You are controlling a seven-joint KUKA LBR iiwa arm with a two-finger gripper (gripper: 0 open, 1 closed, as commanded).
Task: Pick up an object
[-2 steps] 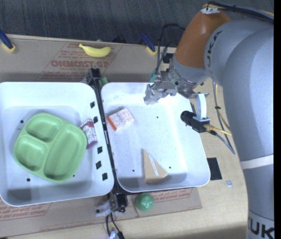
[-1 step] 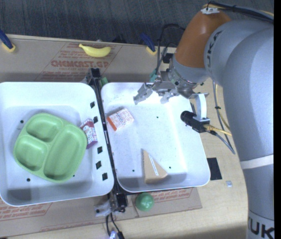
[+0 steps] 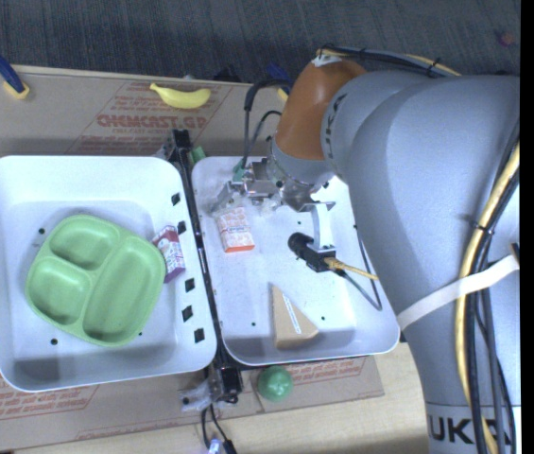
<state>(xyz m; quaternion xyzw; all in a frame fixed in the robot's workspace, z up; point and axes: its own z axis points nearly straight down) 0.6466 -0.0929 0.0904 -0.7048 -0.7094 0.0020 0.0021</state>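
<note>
Right bin (image 3: pixel 248 296): small box (image 3: pixel 236 231) lies just beside claw (image 3: pixel 235 191).

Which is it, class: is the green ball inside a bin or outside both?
Outside. The green ball rests on the brown board just beyond the right bin's front rim.

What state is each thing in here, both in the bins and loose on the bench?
green plate, flat, right way up, in the left bin.
packet, against the plate's right edge.
carton, flat in the right bin.
tan wedge, lying near that bin's front wall.
banana, on the cardboard outside the bins.
green ball, outside, by the right bin's front.
gripper, at the right bin's far end, close to the carton.
</note>
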